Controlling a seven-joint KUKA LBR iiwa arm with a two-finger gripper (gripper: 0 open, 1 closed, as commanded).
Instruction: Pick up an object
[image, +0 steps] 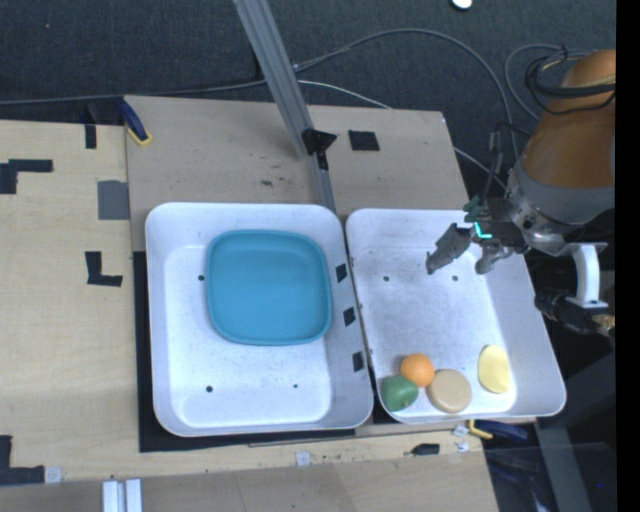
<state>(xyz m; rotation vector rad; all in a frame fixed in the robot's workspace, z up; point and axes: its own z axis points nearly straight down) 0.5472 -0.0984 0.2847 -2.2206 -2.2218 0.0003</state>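
Above, the pincer (463, 252) hangs open and empty over the right bin (440, 300), upper part. Along that bin's lower edge lie four objects: green ball (398, 393), orange ball (417, 369), tan disc (450, 390), yellow lemon (493, 369). Left bin (180, 300) holds a blue plate (268, 286).

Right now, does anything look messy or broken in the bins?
Nothing stands out. The blue plate lies flat in the left bin. Four small items sit bunched at the right bin's near edge, none spilled. The gripper hangs above bare floor.
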